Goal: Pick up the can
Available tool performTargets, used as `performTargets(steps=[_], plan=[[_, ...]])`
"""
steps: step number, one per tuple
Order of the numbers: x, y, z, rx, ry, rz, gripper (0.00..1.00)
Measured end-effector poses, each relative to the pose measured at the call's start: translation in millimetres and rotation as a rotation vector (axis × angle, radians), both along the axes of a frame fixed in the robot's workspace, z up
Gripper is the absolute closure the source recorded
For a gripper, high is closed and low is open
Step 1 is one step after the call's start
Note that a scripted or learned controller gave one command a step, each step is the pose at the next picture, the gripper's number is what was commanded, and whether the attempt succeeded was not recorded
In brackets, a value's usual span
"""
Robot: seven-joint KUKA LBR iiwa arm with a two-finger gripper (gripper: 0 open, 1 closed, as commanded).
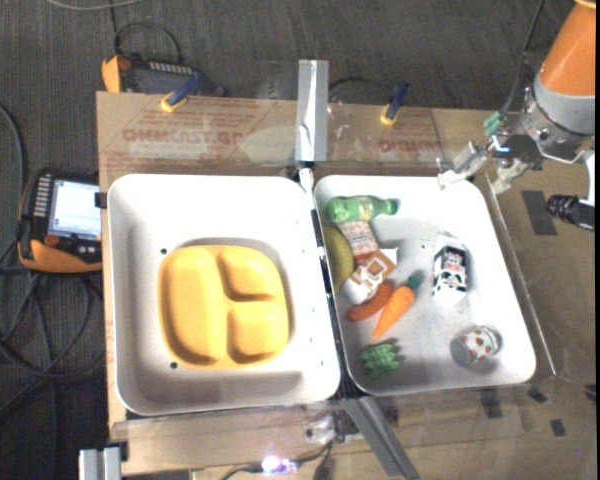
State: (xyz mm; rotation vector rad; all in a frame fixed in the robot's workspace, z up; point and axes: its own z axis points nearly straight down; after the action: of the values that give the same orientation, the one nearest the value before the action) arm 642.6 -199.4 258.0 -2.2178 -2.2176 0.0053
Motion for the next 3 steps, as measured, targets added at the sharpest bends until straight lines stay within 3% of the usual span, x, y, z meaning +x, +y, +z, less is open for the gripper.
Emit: performTargets(steps=[1,2,3], plan=[[-48.6,-2.5,-91.5,0.0,0.001,0.112,0.0],[-94.2,-13.9,-160.2,0.008,-0.005,-0.024,0.0],[-95.0,-16.9,-155.0,0.005,-0.001,-0.029,1.0]])
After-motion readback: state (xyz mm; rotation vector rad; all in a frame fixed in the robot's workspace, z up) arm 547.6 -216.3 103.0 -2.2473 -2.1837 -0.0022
